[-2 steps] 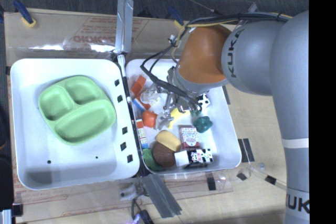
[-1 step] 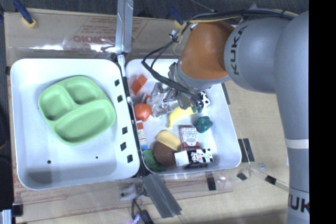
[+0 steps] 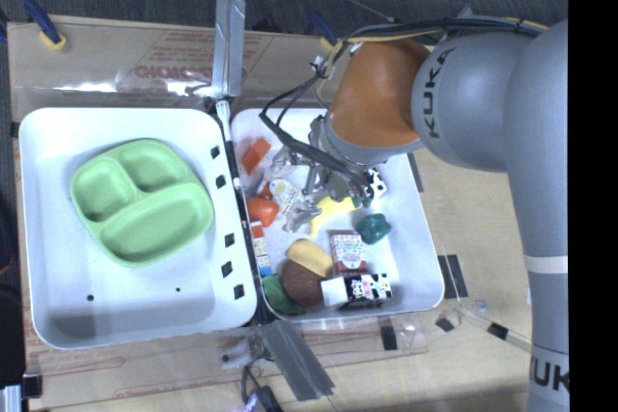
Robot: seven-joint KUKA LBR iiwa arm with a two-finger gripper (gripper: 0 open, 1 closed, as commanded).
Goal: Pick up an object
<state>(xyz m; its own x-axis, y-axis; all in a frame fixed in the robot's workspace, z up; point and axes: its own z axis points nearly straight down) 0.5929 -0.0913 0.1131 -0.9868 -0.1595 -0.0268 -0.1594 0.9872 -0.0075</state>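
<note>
Reaching in from the right, the grey arm (image 3: 502,101) bends over the right bin (image 3: 425,246), its orange band (image 3: 377,101) sitting above the wrist. The gripper (image 3: 314,198) hangs low among the clutter in the upper middle of that bin, with black cables looping off its left side. Whether the jaws are spread or pressed together I cannot tell; the metal parts blur into the items under them, and nothing can be made out between them.

Around the gripper lie many small things. An orange-red block (image 3: 256,154) rests near the bin's upper left, and a second orange piece (image 3: 263,209) lies lower, close to the left wall. A yellow flat piece (image 3: 336,206) shows just below the gripper. A teal lump (image 3: 373,228) sits to the right of it. Further down are a small red-and-white packet (image 3: 348,251), a yellow rounded object (image 3: 309,256) touching a brown ball (image 3: 302,285), a green object (image 3: 277,294) in the lower left corner, and a black-and-white patterned box (image 3: 359,288) against the lower wall.

The left bin (image 3: 39,207) holds a light green divided plate (image 3: 142,200), lying flat, well apart from the gripper. Both bins stand side by side on the tabletop (image 3: 483,236), with a metal bracket (image 3: 229,43) rising between them at the top and blue clamps (image 3: 43,22) at the far edge.
</note>
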